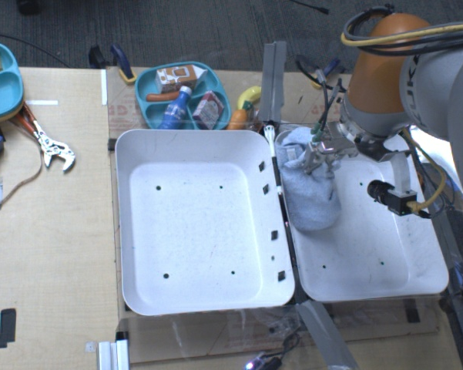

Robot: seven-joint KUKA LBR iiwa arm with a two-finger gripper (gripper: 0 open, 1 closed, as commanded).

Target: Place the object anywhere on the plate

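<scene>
Bench, far left: wrench (55, 151) and teal tray (0, 83) lie on the wood, well apart from the bins.
Rear centre: teal dish (183, 92) w/ small packets and a bottle, just behind the left bin.
Left bin (200, 222): white, shallow; its floor is bare.
Right bin (370, 245): holds the task's thing.
Object (308, 187): pale grey-blue soft item, cloth- or sock-like, lying against the bin's left wall; upper end looks bunched.
Plate: can't pick one out for certain; the teal dish is the nearest candidate, judged only.
Gripper (322, 160): over the object's upper end, at or touching the bunched fabric.
Fingers: can't tell if spread or closed; fabric and wrist hardware hide them.
Arm (389, 60): orange band above wrist, reaching in from right.
Step in hand (judgement): securing the grasp. Do it well by pinching a thick fold, lifting straight up and slowly, and checking the fabric clears the bin wall before any sideways travel; a limp item may slip or drag.
</scene>
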